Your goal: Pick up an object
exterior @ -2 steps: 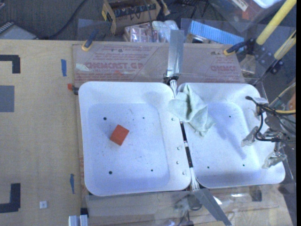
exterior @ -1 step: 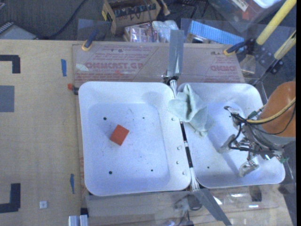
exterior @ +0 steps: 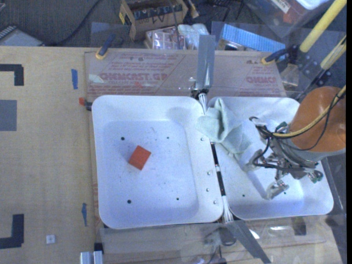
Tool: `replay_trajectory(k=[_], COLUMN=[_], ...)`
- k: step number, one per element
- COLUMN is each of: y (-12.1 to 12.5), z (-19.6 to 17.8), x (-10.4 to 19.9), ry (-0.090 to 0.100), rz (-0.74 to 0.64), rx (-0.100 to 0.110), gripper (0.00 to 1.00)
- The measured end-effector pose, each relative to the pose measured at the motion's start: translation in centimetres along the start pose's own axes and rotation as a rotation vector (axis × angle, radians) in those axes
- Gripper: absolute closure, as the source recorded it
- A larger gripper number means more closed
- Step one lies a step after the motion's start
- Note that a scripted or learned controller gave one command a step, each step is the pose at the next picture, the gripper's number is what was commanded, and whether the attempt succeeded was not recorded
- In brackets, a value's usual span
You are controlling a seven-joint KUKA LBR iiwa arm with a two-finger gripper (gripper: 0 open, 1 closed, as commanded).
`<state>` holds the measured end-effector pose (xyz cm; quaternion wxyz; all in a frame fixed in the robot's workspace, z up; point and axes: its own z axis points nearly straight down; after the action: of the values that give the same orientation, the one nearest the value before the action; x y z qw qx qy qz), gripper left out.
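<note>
Bench (exterior: 44, 164) bearing two white bins (exterior: 110, 213)

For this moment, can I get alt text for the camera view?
The arm's pincer hangs over the right bin, beside a pale green cloth draped across the bins' shared edge. An orange block lies alone in the left bin.

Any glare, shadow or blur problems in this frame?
Camera view: even lighting, the white bins bright but not washed out; the orange block is sharp with a faint shadow; the gripper casts a soft shadow; the arm's orange band looks slightly soft.
</note>
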<state>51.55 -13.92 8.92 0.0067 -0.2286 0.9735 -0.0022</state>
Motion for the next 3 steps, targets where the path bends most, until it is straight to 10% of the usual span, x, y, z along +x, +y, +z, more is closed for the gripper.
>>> replay_trajectory(k=[1,2,3], y=[3.1,1.0,6.3], z=[-12.8,-11.8,-11.7], x=[-0.7,1.6,0.7], ry=[0.002,0.000,-0.001], rz=[-0.689,-1.189,-1.730], rx=[-0.008,-0.011,-0.019], gripper=[0.00,0.00,0.00])
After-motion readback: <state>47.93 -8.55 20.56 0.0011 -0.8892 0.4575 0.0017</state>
